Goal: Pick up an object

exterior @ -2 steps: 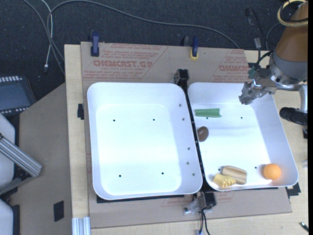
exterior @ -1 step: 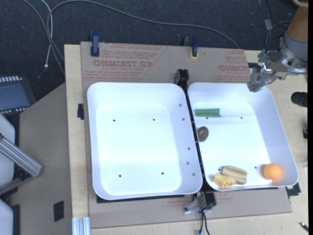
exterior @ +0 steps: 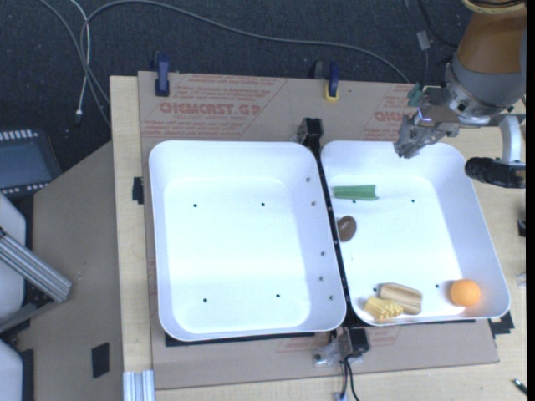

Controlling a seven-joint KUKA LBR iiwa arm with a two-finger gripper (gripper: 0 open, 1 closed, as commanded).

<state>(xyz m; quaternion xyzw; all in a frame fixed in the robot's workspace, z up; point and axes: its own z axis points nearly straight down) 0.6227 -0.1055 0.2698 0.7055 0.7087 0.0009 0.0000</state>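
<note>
The right bin (exterior: 468, 215) holds several small items: a green flat piece (exterior: 354, 193) near its far left, a brown oval (exterior: 346, 228) by the left wall, a tan roll (exterior: 399, 294) and a yellow corn-like piece (exterior: 383, 309) at the near edge, and an orange ball (exterior: 466, 293) in the near right corner. My gripper (exterior: 410, 146) hangs above the far rim of the right bin, up and right of the green piece, with nothing seen between its fingers.
The left bin (exterior: 167, 224) lies beside the right one, with a black clamp (exterior: 311, 130) at the far end of the seam. Blue clips (exterior: 161, 65) hold the brown board. Cables run across the dark floor behind.
</note>
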